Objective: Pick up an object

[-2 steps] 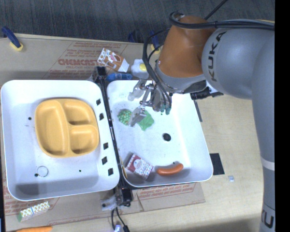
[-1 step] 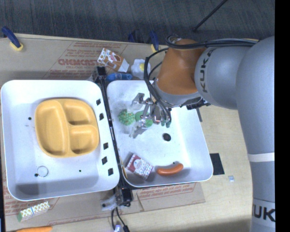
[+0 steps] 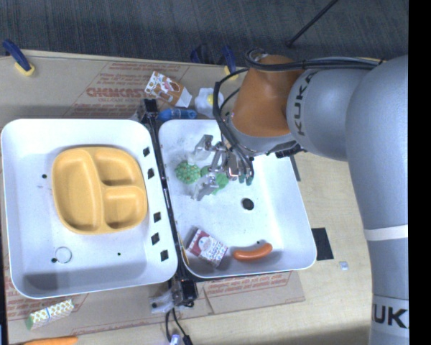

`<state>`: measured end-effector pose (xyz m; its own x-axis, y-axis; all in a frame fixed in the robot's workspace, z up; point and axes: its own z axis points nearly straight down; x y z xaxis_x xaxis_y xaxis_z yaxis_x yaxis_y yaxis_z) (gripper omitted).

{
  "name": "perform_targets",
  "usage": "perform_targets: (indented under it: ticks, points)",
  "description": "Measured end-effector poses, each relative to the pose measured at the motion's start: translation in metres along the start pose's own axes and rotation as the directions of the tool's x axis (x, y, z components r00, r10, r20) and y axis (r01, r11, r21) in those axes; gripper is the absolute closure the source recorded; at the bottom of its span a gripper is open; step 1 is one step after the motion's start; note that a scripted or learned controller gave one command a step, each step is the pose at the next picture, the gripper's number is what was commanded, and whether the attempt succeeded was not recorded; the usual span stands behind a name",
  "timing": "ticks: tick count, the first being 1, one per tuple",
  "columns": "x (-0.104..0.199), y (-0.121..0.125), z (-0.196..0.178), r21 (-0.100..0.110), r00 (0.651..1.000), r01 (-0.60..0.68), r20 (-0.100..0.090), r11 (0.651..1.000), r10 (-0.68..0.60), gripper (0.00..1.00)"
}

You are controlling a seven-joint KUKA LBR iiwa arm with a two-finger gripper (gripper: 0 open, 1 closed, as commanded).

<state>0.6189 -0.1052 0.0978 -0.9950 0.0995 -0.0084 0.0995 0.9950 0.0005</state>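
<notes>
My gripper (image 3: 217, 169) hangs low over the upper left part of the right bin (image 3: 287, 214), below the orange band of the wrist (image 3: 262, 103). A green bumpy toy (image 3: 188, 171) lies just left of the metal fingers, and another green piece (image 3: 214, 184) sits right under them, touching or nearly so. Whether anything is held between the fingers is not visible. Near the bin's front edge lie an orange carrot-like piece (image 3: 252, 251) and a small red and white packet (image 3: 205, 248).
The left bin (image 3: 29, 250) holds a yellow divided tray (image 3: 99, 187). Black clips run along the seam between the bins. A small carton (image 3: 162, 87) and blue items (image 3: 178, 113) lie on the cardboard behind the bins. A dark round spot (image 3: 248, 205) marks the right bin's floor.
</notes>
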Motion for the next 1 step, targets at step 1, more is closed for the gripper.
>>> perform_targets:
  ticks: [1]
  points:
    - [-0.0002,0.0045,-0.0004,0.004,0.999,0.032,0.004,0.999,-0.032,0.0]
